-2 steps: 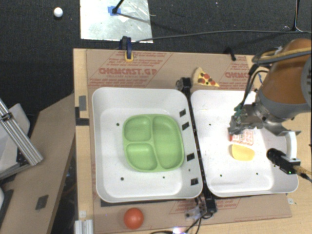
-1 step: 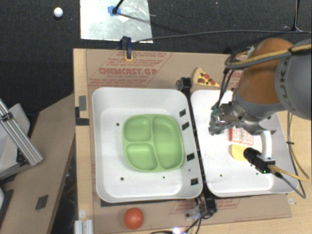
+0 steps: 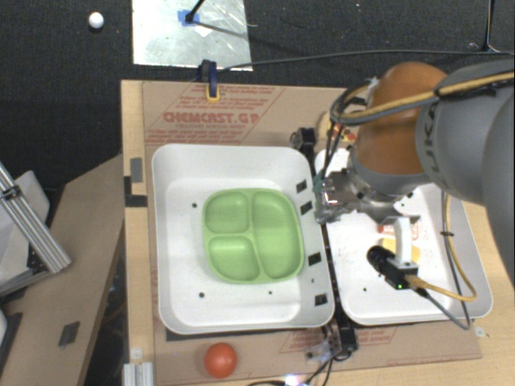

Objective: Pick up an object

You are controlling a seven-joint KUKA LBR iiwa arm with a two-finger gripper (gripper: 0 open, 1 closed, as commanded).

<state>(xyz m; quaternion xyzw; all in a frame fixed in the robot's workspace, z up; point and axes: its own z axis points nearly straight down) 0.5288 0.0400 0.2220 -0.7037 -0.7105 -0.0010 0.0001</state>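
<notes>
While one green tray (image 3: 253, 236) fills one bin (image 3: 181, 183), one orange ball (image 3: 220, 359) lies outside.

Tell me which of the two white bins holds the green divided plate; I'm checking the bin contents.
The left bin, the one away from the arm, holds the green divided plate at its middle. The right bin sits under the arm and has no plate.

Orange ball (image 3: 220, 359) on cardboard (image 3: 217, 111), white ball (image 3: 96, 20) far back
</notes>
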